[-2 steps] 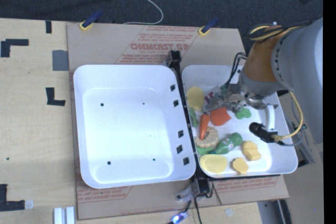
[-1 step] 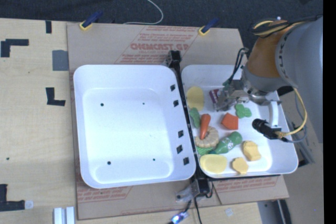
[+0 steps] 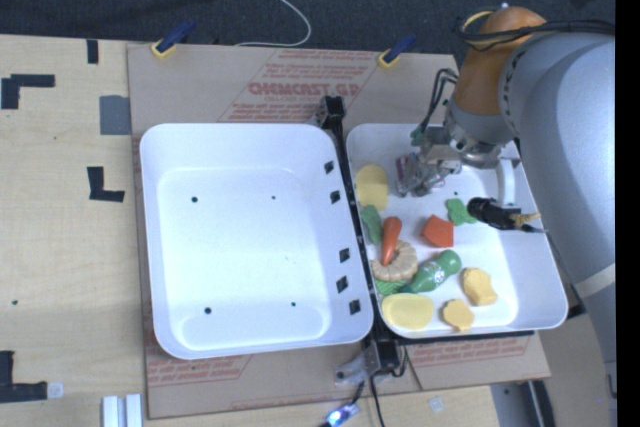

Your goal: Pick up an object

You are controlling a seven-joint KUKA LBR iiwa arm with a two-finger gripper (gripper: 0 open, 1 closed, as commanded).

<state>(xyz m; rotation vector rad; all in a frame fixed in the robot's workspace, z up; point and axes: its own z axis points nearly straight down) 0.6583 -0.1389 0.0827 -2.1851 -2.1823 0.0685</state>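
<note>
At the front edge of the right bin (image 3: 530, 320) lies a flat yellow oval piece (image 3: 408, 311), with a small yellow chunk (image 3: 458, 314) just beside it and a yellow-orange lump (image 3: 479, 286) a little further back, near the bin's right side. All the toys that could be picked up are in this 1 bin.

Behind the oval, a round tan ridged piece (image 3: 396, 262) touches a green vegetable (image 3: 437, 272) that lies at a slant. An orange carrot (image 3: 390, 237) leans against the tan piece from behind, and a green strip (image 3: 372, 220) lies along the bin's left wall beside the carrot. A red-orange wedge (image 3: 437, 232) sits near the middle of the bin, apart from a small green piece (image 3: 458, 211) behind it. A pale yellow block (image 3: 372, 185) stands at the back left, close to the wall between the 2 bins.

The gripper (image 3: 415, 180) is over the back part of the right bin, just to the right of the pale yellow block. Whether it is released or clenched cannot be told from this view.

The left bin (image 3: 160, 215) shows its white floor with 4 small dark dots. Both bins rest on a brown cardboard sheet (image 3: 290, 85).
</note>
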